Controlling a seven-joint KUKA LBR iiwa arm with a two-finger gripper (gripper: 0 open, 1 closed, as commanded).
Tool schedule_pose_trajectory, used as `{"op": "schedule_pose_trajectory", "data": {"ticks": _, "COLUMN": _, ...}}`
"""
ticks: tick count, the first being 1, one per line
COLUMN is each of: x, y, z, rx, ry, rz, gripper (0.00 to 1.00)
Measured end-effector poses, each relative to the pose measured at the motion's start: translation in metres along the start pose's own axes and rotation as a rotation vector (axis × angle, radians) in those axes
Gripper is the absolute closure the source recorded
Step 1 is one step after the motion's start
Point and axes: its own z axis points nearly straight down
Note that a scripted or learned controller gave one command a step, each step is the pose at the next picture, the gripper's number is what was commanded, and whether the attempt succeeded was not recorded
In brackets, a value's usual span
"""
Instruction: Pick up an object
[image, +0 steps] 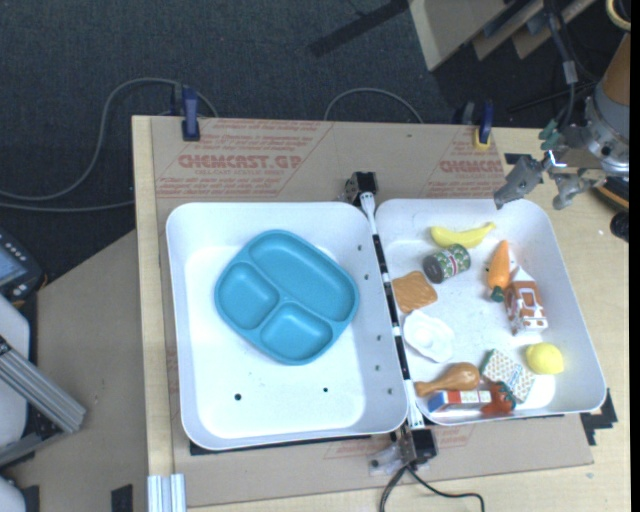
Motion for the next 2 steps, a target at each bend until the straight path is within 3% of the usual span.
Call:
{"op": "schedule_pose_trajectory", "data": {"ticks": 1, "x": -0.069, "y": 0.022, "z": 0.116, "rx": 0.003, "ry": -0.001, "rz": 0.004, "gripper": 0.00}}
{"op": "schedule_pose_trajectory", "data": {"ticks": 2, "x": -0.052, "y": 0.020, "z": 0.206, "rx": 0.008, "ry": 0.007, "rz": -0.002, "gripper": 0.00}}
